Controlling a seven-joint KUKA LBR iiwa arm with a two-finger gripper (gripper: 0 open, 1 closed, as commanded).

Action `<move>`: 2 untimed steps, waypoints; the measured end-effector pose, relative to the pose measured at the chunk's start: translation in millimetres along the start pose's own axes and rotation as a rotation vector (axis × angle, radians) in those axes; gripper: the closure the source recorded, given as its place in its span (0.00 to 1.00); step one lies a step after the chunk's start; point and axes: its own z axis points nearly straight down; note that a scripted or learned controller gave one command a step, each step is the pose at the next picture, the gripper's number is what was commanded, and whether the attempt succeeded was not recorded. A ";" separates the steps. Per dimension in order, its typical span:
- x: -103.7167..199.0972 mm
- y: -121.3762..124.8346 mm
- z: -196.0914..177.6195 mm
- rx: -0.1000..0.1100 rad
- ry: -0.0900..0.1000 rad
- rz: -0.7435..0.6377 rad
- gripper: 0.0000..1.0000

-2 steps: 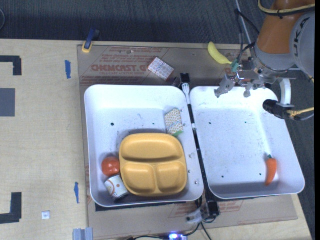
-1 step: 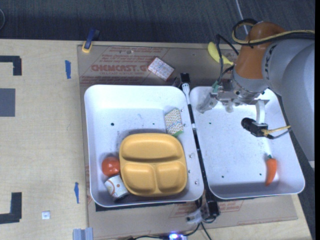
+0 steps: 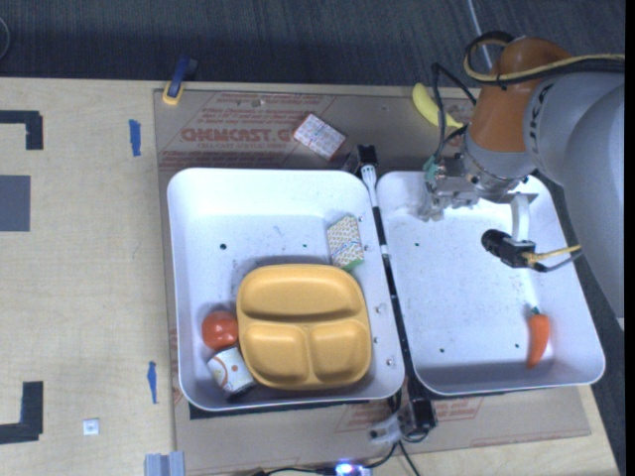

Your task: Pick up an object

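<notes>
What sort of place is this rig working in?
Probably a lab test bench for robot grasping: a left bin and right bin side by side on cardboard, toy-like items such as the yellow divided tray and carrot, and blue tape marks beside them.

Dark grey carpet (image 3: 298, 18) beyond; pale wooden bench (image 3: 79, 266) with black and blue tape marks (image 3: 134, 137); brown cardboard sheet (image 3: 248, 132)

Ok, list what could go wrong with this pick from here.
1. The gripper is over a bare far corner of the right bin, while the carrot lies at the opposite near corner: closing here likely grabs nothing.
2. The carrot lies close to the bin wall, which may block a grasp.
</notes>
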 end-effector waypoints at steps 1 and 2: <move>60.3 -29.9 -89.4 0.003 0.001 0.001 1.00; 74.9 -130.3 -115.7 0.007 0.002 0.003 1.00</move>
